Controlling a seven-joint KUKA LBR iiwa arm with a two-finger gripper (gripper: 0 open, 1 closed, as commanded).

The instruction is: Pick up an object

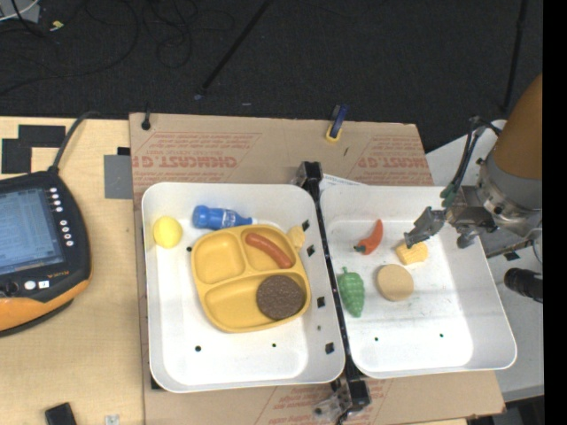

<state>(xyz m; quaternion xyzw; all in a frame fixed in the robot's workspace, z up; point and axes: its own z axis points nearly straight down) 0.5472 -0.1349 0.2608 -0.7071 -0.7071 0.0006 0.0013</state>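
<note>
Yellow cheese wedge; pale, blocky

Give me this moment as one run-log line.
arm: over right bin | gripper: just above cheese wedge | nothing seen held | nearby: red chili, round bun

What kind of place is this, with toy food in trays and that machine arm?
Probably a robotics lab test bench. A robot arm reaches over two white bins holding plastic play food, a handheld control tablet lies alongside, and loose cables trail behind.
</note>
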